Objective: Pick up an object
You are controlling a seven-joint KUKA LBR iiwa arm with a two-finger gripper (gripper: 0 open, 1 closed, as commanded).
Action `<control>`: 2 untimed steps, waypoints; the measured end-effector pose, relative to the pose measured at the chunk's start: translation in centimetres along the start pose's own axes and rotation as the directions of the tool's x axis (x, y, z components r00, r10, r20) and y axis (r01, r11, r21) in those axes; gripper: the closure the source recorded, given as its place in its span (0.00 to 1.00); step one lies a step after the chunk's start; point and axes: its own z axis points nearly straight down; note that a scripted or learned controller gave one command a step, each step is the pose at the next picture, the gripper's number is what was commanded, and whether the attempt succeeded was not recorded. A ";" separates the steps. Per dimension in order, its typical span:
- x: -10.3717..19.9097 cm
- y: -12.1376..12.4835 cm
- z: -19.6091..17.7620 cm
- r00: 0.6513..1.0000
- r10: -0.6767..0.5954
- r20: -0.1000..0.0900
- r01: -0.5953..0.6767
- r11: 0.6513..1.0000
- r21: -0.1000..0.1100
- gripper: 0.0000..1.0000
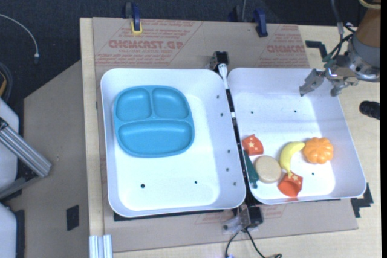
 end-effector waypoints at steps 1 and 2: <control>-0.4 -1.0 5.2 1.000 0.000 -0.001 0.000 1.000 0.002 0.00; -0.4 -0.8 3.7 1.000 -0.001 0.003 0.001 1.000 -0.007 1.00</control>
